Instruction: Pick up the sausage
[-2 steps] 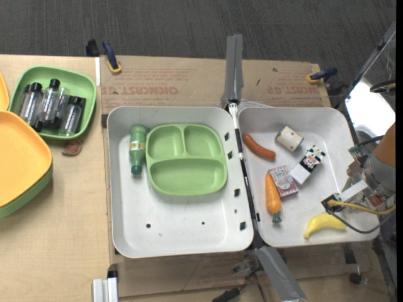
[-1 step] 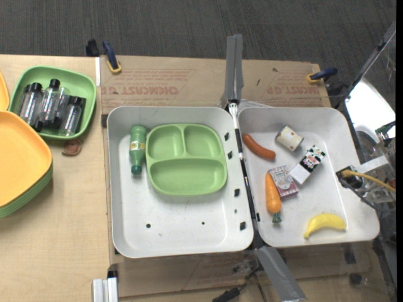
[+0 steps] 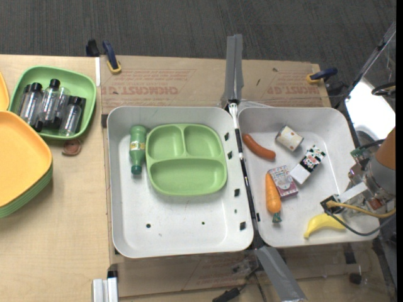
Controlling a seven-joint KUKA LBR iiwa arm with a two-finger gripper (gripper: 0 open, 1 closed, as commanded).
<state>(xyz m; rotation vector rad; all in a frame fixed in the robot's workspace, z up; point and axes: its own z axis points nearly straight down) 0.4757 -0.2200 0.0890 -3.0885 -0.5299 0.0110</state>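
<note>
I see the sausage [image 3: 259, 146] lying at ten o'clock in the right bin [image 3: 327, 121]. The gripper [image 3: 368, 190] hovers at the bin's four o'clock edge; its opening I cannot tell.

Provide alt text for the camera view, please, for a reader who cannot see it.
A red sausage lies untouched in the right white bin beside a carrot, a banana and small cartons, with the robot arm at that bin's right edge. The left bin holds a green divided plate and a green bottle.
</note>
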